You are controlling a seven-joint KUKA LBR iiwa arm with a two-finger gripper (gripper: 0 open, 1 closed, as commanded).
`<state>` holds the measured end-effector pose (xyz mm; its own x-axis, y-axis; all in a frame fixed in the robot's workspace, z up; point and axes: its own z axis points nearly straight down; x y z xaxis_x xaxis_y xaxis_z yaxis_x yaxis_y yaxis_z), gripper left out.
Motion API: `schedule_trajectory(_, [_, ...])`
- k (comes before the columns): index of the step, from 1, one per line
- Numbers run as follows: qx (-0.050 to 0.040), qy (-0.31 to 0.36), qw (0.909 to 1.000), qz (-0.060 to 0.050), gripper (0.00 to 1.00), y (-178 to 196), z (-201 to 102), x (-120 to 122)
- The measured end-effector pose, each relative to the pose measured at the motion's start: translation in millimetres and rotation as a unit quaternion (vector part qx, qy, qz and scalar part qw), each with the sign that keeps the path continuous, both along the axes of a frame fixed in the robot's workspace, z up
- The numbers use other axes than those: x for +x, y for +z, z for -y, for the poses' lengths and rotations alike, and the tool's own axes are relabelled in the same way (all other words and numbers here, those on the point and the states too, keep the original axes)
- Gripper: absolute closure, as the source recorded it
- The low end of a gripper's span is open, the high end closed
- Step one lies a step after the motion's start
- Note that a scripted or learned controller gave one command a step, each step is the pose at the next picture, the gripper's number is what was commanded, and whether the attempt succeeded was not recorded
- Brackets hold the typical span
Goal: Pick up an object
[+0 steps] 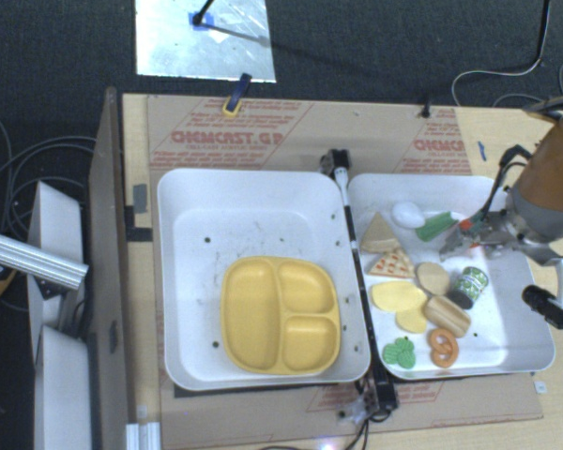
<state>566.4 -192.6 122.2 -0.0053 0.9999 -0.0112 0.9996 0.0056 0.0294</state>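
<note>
The right bin (530,340) holds several toy foods: a white egg (408,215), a green piece (437,225), a tan wedge (380,234), a waffle slice (391,265), a tan oval (433,277), a small green can (468,285), yellow slices (397,296), a bread roll (448,315), a pretzel (443,347) and a green leafy piece (400,352). My gripper (462,237) reaches in from the right and sits low over this bin, just right of the green piece and above the can. I see nothing held in it.
In the left bin (197,204) lies a yellow divided plate (281,314). The ridge where the two bins meet (354,261) runs between them. The arm's grey body (549,195) covers the right bin's far right corner.
</note>
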Motion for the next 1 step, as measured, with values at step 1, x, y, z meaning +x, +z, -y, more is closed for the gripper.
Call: schedule_trajectory(1, [0.0040, 0.000, 0.9999, -0.011, 0.00, 45.1, 12.6, 38.5])
